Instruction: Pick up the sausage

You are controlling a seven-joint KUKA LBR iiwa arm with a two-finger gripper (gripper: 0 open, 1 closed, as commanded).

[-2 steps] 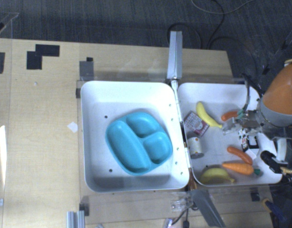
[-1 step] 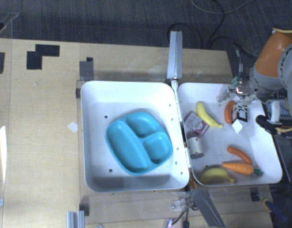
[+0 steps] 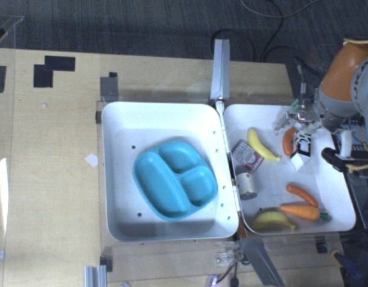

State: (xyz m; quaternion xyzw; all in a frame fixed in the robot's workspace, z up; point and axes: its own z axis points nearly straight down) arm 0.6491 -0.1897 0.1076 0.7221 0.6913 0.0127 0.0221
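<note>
A short red-orange sausage [image 3: 288,141] lies in the right bin [image 3: 333,184] near its back, just right of a yellow banana [image 3: 261,144]. My gripper [image 3: 302,140] hangs low over the bin right beside the sausage, on its right side, touching it or nearly so. The view does not settle whether the sausage sits inside the gripper or only next to it. The grey arm with its orange band [image 3: 345,70] comes in from the upper right.
The right bin also holds a small packet [image 3: 246,153], a can [image 3: 246,185], a second red-orange piece [image 3: 301,194], a carrot [image 3: 301,211] and a second banana [image 3: 273,220]. The left bin [image 3: 121,160] holds a blue divided tray [image 3: 174,178].
</note>
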